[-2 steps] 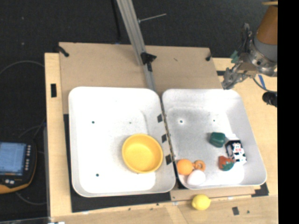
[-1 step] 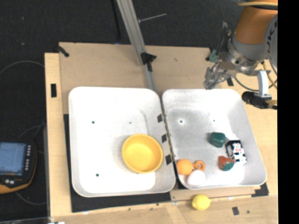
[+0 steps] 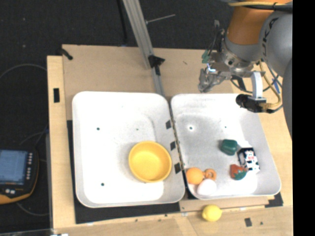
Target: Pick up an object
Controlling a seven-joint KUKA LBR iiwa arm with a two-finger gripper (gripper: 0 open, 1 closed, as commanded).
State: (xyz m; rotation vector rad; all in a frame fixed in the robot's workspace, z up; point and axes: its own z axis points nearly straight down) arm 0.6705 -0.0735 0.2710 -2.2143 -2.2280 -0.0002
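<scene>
From the overhead camera I see the arm (image 3: 256, 18) coming in at the top right, its orange band above the wrist. The gripper (image 3: 206, 82) hangs over the bench (image 3: 113, 70) just past the far edge of the right bin (image 3: 197, 117), near that bin's far left corner. Nothing sits between its fingers; whether they are spread or pressed together I cannot tell at this slant.

In the right bin, the objects are gathered toward the near side. A dark green block (image 3: 229, 146) lies right of centre. Just beside it to the right is a small black and white toy (image 3: 249, 160), and a red and green piece (image 3: 237, 172) touches that toy's near left side. At the near left corner an orange ball (image 3: 194, 175) lies against a white egg (image 3: 206, 187), with a small orange ring-shaped thing (image 3: 210, 174) just beside them.

In the left bin (image 3: 98, 117) a yellow bowl (image 3: 149, 161) stands upright near the dividing edge.

A yellow lemon (image 3: 211, 213) lies on the bench in front of the right bin.
</scene>
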